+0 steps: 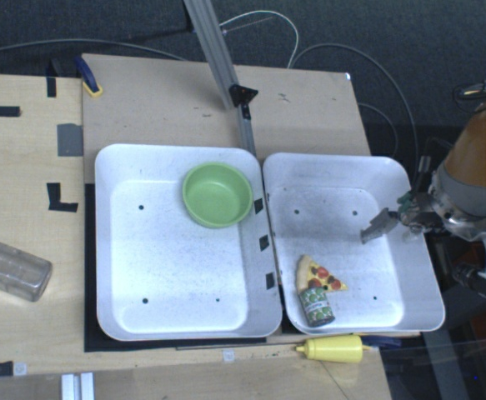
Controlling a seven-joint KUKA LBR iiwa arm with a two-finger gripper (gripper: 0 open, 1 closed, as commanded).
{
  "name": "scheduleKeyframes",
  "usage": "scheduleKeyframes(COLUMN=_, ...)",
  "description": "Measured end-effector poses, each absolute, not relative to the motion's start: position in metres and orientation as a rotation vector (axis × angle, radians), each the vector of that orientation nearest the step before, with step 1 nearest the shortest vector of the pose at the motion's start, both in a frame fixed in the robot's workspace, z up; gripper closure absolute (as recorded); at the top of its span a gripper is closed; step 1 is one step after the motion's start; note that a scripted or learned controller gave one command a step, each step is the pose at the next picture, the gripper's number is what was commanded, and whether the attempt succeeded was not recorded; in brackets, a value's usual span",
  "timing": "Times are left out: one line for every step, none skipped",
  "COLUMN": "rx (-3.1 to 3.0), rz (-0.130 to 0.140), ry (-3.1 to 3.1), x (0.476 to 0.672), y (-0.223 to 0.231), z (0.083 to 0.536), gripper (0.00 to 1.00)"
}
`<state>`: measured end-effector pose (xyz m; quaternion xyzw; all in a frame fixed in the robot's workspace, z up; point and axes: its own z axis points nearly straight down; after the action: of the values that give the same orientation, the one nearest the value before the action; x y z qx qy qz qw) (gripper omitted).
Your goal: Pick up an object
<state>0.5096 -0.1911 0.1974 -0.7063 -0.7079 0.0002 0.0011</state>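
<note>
- Gripper (374, 228) sat over the right bin's (409, 182) right side, arm reaching in over the rim. Jaws empty; how far apart, cannot tell from this slant.
- Pizza slice (318, 275) lay flat near the bin's front, small can (317, 306) touching just below it.
- Green bowl (217, 194) in the left bin (126, 307); yellow bottle (334, 348) on the bench (159, 98).
- Judged: can stiff, light, smooth-sided, likely to roll; best taken across its body. Slice thin, harder to grip.

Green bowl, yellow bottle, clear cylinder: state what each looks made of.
Green bowl: likely matte plastic, uniform colour, no glare. Yellow bottle: probably soft squeeze plastic, opaque, with a nozzle. Clear cylinder: transparent plastic or glass; the bench shows through it.
</note>
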Motion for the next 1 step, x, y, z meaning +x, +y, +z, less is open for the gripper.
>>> scheduleKeyframes(rx=-2.218, rz=0.001, ry=-2.222, x=0.5095, y=-0.1913, z=0.1974, gripper=0.00)
